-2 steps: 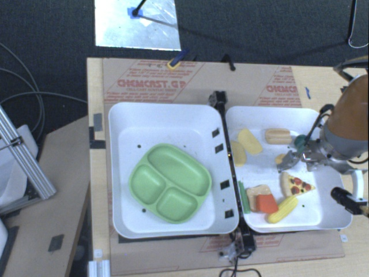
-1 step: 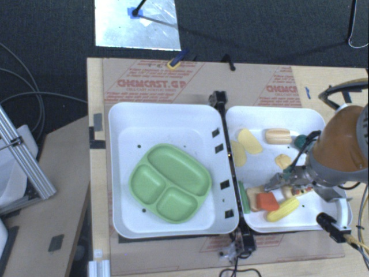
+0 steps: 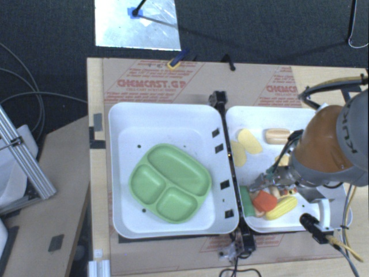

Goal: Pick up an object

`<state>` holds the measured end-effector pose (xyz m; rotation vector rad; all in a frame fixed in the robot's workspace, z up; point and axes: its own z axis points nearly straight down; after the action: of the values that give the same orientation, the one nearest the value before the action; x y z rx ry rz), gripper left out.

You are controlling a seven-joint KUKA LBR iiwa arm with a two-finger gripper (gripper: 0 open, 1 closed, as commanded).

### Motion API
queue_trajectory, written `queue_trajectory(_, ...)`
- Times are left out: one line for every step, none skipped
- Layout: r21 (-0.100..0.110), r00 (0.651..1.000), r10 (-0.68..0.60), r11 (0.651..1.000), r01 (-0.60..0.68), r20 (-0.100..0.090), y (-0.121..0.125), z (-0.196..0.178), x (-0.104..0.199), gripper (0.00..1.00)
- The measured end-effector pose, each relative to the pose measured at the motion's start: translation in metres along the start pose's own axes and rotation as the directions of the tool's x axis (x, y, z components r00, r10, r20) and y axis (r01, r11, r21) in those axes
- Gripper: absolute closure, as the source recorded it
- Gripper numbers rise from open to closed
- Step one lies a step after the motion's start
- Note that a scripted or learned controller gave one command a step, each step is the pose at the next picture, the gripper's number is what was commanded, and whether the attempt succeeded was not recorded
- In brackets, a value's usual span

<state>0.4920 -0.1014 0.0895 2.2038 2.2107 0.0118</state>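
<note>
- pincer [image 3: 275,184] hangs low over the red toy [image 3: 264,201] and yellow corn [image 3: 281,208], seemingly lining up a grab.
- cannot tell its opening or hold; too blurred.

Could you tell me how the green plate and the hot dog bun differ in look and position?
The green plate is wide, flat and split into three compartments; the hot dog bun is small, tan and rounded. The plate lies in the left bin; the bun lies in the right bin, near its far wall. The plate sits apart from the arm; the bun sits beside it.
</note>
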Motion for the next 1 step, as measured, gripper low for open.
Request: queue_trajectory(-0.009,1.000,0.001,1.000,-0.001,0.001,0.0029,-0.0122,-0.0017,1.00)
